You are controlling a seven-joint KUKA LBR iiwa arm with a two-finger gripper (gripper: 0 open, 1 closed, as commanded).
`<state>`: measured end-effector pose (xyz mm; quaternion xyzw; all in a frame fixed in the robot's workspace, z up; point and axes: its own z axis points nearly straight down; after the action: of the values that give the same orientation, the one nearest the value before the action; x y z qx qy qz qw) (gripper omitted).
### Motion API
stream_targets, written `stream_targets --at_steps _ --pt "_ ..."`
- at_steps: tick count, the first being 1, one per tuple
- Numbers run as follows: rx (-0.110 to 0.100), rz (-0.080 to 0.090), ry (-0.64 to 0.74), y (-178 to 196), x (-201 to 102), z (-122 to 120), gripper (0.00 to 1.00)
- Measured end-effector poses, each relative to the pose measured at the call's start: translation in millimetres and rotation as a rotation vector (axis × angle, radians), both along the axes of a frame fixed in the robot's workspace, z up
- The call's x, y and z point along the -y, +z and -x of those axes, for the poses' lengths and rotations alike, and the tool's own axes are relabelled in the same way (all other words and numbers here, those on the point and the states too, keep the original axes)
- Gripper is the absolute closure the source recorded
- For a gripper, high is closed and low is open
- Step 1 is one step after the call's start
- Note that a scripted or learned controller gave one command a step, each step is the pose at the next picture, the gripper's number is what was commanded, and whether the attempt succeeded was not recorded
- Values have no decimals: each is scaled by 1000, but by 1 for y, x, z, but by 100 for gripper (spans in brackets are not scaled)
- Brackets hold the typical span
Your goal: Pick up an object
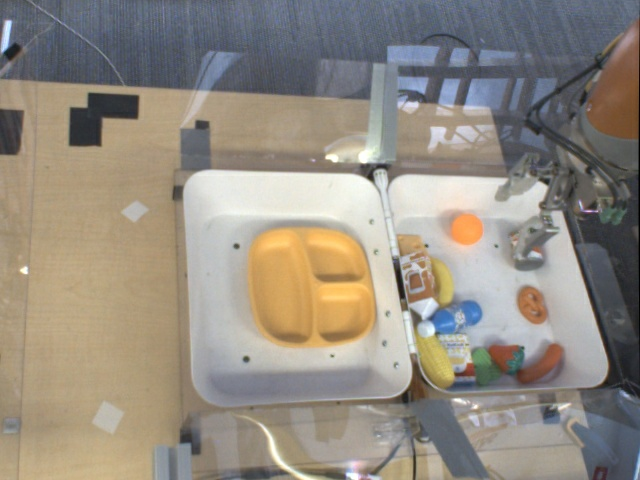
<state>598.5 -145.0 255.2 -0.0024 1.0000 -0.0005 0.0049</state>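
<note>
Looking down at a slant, two white bins are seen side by side on a bench. The left bin holds a yellow divided tray. The right bin holds small toy foods. The gripper hangs over the right bin's upper right part, reached in from the right. Nothing is seen between its fingers; how far apart they stand cannot be told from this view.

An orange ball lies just left of the gripper and slightly farther back, apart from it and from the other toys. It is judged to be light, hard, smooth and apt to roll, so it is best taken across its middle.

An orange cookie lies nearer the camera than the gripper, almost straight below it in the view. It looks flat and thin, harder to pinch.

Along the bin's left wall and near edge are crowded a boxed snack, a blue bottle, a corn cob and a sausage, well apart from the gripper.
</note>
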Motion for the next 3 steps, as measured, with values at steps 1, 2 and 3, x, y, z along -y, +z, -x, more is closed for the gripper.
stream_targets --at_steps 1,2,3 --pt "3 -2 -245 41 6 9 0" --pt "-11 -3 -464 -94 61 37 0" --pt "-6 -3 -558 -168 61 -60 0"
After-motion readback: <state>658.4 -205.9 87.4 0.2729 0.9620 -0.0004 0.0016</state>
